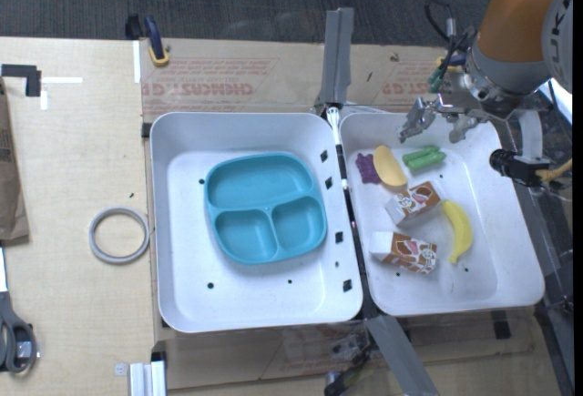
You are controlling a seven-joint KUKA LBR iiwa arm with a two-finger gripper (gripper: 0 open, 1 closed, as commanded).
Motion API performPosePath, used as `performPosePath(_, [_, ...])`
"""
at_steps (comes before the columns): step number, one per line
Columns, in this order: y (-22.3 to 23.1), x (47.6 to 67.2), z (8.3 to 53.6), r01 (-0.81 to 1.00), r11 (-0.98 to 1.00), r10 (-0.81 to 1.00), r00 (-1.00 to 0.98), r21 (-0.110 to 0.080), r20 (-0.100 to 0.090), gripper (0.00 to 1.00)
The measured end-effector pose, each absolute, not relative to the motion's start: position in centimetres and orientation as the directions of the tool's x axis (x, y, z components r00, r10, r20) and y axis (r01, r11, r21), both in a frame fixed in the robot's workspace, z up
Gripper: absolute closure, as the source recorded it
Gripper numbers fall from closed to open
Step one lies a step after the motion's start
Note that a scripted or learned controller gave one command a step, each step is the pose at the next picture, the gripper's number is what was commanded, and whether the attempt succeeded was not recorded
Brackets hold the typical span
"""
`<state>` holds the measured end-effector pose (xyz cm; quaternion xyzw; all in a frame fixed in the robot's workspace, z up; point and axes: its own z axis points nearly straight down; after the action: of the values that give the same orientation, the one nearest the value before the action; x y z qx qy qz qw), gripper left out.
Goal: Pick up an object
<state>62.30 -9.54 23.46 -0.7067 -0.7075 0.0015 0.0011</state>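
Note:
The right bin holds a purple piece, a yellow oval piece, a green piece, a banana and two small printed cartons. My gripper hangs over the bin's far edge, just above and behind the green piece. Its fingers appear spread, with nothing between them.
The left bin holds a blue divided tray. A grey divider post stands between the bins at the back. On the bench to the left lie a grey ring and scissors.

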Motion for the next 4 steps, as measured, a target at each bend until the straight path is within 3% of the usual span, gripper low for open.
performPosePath(1, [-8.9,65.7,20.5,0.993,0.116,0.993,-0.116,-0.001,-0.001,0.00])
performPosePath(2, [-14.8,59.1,9.1,0.991,0.134,0.991,-0.134,-0.001,0.000,0.00])
performPosePath(3, [-18.5,47.7,9.2,0.973,0.232,0.973,-0.232,-0.001,0.001,0.00])
performPosePath(4, [-18.6,47.9,10.1,0.974,0.228,0.974,-0.228,0.003,-0.001,1.00])
